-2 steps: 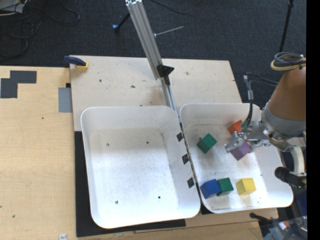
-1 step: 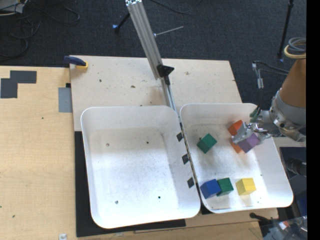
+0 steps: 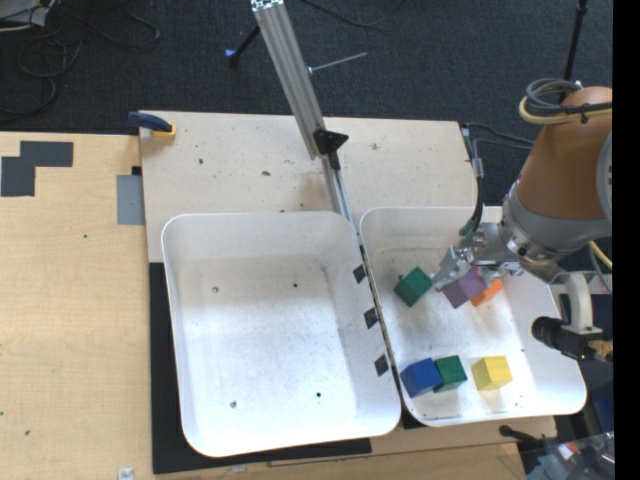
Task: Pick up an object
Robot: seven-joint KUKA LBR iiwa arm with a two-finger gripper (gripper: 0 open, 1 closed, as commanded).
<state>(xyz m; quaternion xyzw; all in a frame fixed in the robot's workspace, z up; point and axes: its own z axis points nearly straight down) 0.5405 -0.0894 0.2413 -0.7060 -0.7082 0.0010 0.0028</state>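
Observation:
My gripper (image 3: 464, 268) hangs over the middle of the right bin (image 3: 540, 403), below the grey and orange wrist. A tilted purple block (image 3: 463, 290) lies right at its tip, and an orange block (image 3: 488, 291) touches that block's right side. Whether the purple block is held is hidden from this angle. A dark green block (image 3: 412, 287) sits just left of the gripper, apart from it. Along the bin's front lie a blue block (image 3: 421, 377), a smaller green block (image 3: 451, 371) and a yellow block (image 3: 491, 372).
The left bin (image 3: 200, 238) stands beside the right one, with black clips (image 3: 370, 317) along their shared wall. A slanted aluminium bar (image 3: 296, 78) rises behind the bins. A blue and yellow clamp (image 3: 152, 123) sits at the bench's back left corner.

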